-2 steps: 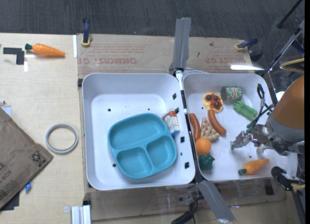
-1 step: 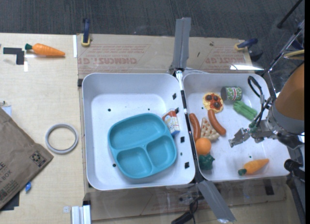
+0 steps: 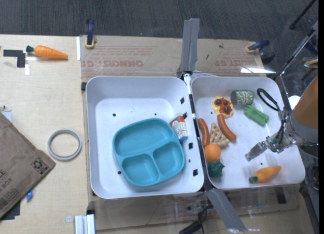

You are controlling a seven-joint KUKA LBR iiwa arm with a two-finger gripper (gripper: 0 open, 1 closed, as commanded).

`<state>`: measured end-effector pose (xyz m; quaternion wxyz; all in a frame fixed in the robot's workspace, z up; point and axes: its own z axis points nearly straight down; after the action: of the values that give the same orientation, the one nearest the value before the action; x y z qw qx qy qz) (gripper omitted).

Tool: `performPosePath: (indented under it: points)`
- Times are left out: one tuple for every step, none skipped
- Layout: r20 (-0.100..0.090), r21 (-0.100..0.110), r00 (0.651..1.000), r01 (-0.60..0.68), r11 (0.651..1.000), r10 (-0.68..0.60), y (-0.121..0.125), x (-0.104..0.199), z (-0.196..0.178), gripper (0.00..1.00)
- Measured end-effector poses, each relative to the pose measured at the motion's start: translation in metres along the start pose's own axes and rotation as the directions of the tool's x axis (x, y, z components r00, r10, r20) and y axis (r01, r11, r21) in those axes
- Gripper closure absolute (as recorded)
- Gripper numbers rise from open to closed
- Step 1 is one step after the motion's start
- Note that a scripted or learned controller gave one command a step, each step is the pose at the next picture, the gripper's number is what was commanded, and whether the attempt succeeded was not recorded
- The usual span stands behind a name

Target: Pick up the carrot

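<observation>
A small orange carrot (image 3: 266,173) with a green top lies near the front right corner of the right bin (image 3: 243,181). My gripper (image 3: 257,150) hangs just above and slightly left of it, over the bin floor, apart from the carrot. Nothing shows between the gripper and the carrot. A second, larger carrot (image 3: 46,52) lies on the bench at the far left, outside both bins.
The right bin also holds an orange (image 3: 212,152), a green toy (image 3: 216,168), two sausages (image 3: 226,126), a waffle (image 3: 218,137), a pizza (image 3: 223,106), a can (image 3: 242,98) and a pickle (image 3: 256,115). The left bin holds a blue divided plate (image 3: 147,152). A tape roll (image 3: 64,144) lies on the bench.
</observation>
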<state>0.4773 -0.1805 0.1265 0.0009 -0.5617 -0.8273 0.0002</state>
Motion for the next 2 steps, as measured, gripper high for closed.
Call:
performPosePath:
  points:
    - [0.000, -0.001, 0.983, 0.181, 0.983, -0.181, -0.0078, -0.0201, 0.0351, 0.00]
    - [0.001, -0.003, 0.984, 0.179, 0.984, -0.179, -0.0070, -0.0203, 0.0260, 1.00]
